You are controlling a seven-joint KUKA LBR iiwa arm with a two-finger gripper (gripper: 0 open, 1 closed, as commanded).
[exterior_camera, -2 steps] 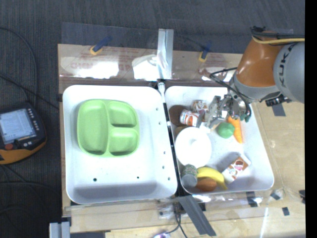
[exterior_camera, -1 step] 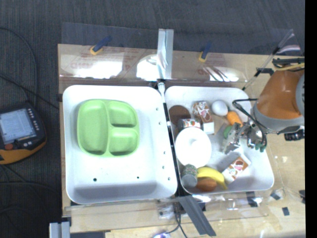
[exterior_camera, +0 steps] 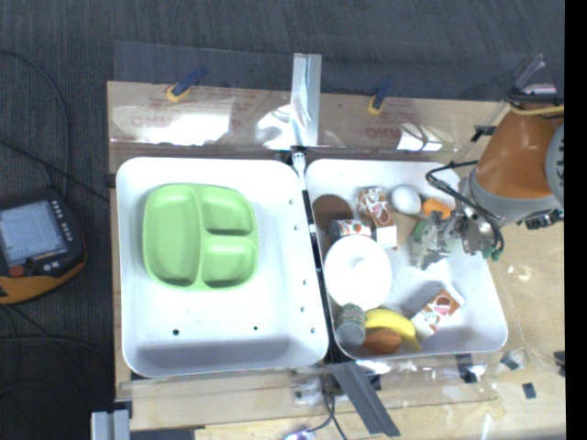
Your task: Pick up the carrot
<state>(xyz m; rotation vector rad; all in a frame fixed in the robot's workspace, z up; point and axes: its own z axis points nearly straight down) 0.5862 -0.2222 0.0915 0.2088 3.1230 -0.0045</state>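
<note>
A wooden bench [exterior_camera: 541,282] seen from above carries two shallow white plastic bins side by side; the left bin [exterior_camera: 138,337] holds a lime-green plastic tray with three compartments [exterior_camera: 197,235], lying flat near the bin's upper left; the right bin [exterior_camera: 491,324] is crowded with small items. At the right bin's upper edge sit a small red-and-white printed carton [exterior_camera: 374,206] and, just beside it on the right, a white egg-shaped object [exterior_camera: 405,199]; to the left of the carton lies a dark brown rounded object [exterior_camera: 332,211]; below these rests a round white plate or lid [exterior_camera: 358,270]; along the bin's lower edge lie a yellow banana [exterior_camera: 390,322], a brown-orange rounded item [exterior_camera: 383,341] touching it, a grey-green round object [exterior_camera: 349,316], and a tilted white carton with red print [exterior_camera: 437,311]. The small orange carrot [exterior_camera: 437,207] lies in the upper right part of the right bin, just right of the egg-shaped object and partly hidden by cables. The grey arm with its orange band [exterior_camera: 518,159] reaches in from the right; its two-finger gripper [exterior_camera: 436,244] hangs low over the right bin just below the carrot; whether it is parted or closed cannot be made out, and nothing is visibly held. A handheld control pendant with a screen [exterior_camera: 35,238] rests on the dark floor at far left.
</note>
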